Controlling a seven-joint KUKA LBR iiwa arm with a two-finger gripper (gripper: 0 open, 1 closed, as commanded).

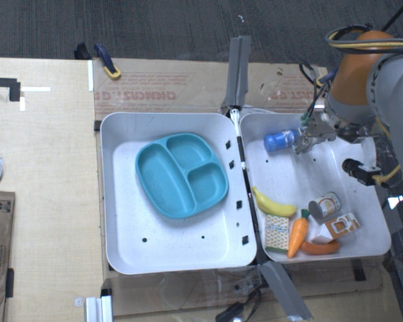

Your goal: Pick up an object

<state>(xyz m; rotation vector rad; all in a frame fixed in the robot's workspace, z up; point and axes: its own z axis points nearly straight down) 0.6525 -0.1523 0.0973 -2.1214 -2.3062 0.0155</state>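
We take the right bin [363, 247] as our landmark and work from its near edge outward. Along that near edge sits a tight cluster: a carrot [297, 235] lying across a small printed carton [277, 234], a reddish sausage-shaped toy [320, 248] just behind it, a little box [342, 226], a small can [324, 205] on its side, and a banana [273, 204] at the bin's left side. Any grasp there would, in our judgement, risk nudging neighbours or closing on two things at once. Toward the bin's far left corner lies a blue bottle [280, 140], on its side and well apart from the cluster; we take it for the likely target. The gripper [307, 138] sits just beside the bottle's right end, perhaps touching it, but we cannot tell whether its fingers are open or closed, nor whether the bottle is between them. The risks we see: a round bottle on its side may roll away under a glancing contact, or slide against the bin's wall, and a grip on its very end may slip on lifting. Left of the right bin, the other bin [121, 240] holds a teal divided plate [181, 174], well clear of all this.
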